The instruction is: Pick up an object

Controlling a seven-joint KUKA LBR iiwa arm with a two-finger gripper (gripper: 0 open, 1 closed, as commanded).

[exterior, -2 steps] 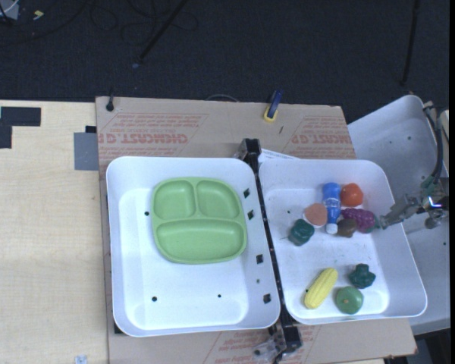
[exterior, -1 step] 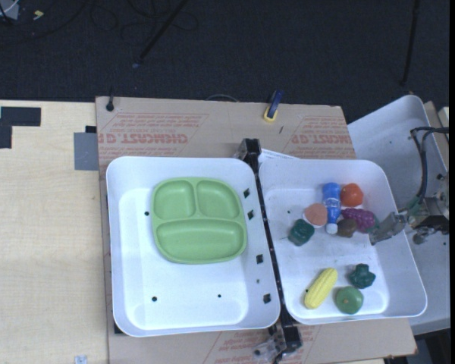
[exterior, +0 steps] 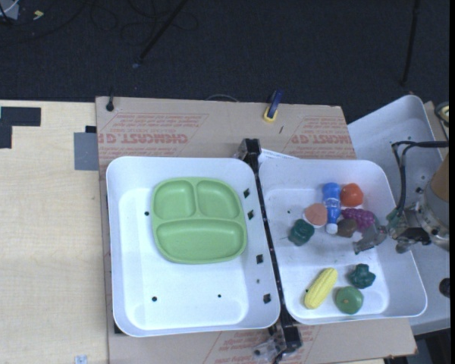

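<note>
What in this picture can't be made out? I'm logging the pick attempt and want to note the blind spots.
- Gripper, camera view: small and dark over the right bin; whether its jaws are open or shut is too blurred to tell.
- Arm: cut off by the right edge.
- Purple toy and grey object: clustered and blurred, kind unclear.
- Blue bottle: label too small to read.
</note>
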